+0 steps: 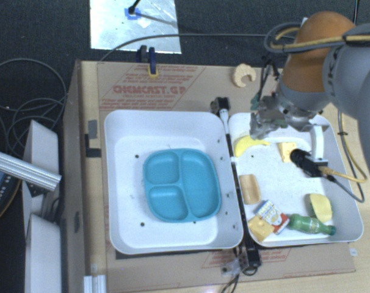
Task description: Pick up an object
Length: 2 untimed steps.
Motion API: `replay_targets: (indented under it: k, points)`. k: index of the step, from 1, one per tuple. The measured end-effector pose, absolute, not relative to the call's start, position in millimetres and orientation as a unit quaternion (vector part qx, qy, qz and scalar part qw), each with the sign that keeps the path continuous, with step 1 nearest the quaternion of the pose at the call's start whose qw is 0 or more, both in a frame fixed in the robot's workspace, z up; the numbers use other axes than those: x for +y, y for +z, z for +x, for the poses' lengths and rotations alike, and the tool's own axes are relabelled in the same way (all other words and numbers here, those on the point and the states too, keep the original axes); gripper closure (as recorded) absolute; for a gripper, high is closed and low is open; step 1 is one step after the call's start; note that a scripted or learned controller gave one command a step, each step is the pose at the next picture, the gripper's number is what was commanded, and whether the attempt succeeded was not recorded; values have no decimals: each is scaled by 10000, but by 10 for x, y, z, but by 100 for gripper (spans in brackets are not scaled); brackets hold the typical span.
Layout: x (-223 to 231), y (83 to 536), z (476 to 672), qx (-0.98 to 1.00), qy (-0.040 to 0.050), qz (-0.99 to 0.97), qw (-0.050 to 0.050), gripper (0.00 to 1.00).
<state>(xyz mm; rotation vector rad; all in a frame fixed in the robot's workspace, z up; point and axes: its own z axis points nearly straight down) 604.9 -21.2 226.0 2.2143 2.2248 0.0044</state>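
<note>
Here, the pincer [260,129] hangs low over the yellow banana-shaped piece [246,145], perhaps touching its far end; this slanted view leaves the contact uncertain. Whether the pincer is released or clenched cannot be told, since the arm's own bulk covers it, and nothing is seen to be grasped. The banana-shaped piece, the likeliest target judging by proximity, lies flat on the floor of the right bin [350,224], just beside the wall shared with the left bin [130,127]. That position probably explains the steep posture of the arm (a sideways entry would meet the wall). Right of the banana-shaped piece lies a small yellow block [287,151]. Nearer the camera from it lie a tan slab [250,188], then a printed packet [268,212] and a green bottle [311,225], all well clear of the descent. Left of it, across the wall, rests a blue divided plate [181,184].
</note>
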Motion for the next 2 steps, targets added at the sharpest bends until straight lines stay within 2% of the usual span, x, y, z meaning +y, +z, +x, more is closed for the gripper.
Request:
replay_targets:
  k: [1,2]
  points:
    - [-755,2425,5547,7076,2,7066,14,100]
    - [-931,2240,6112,7083,1,7059,10,100]
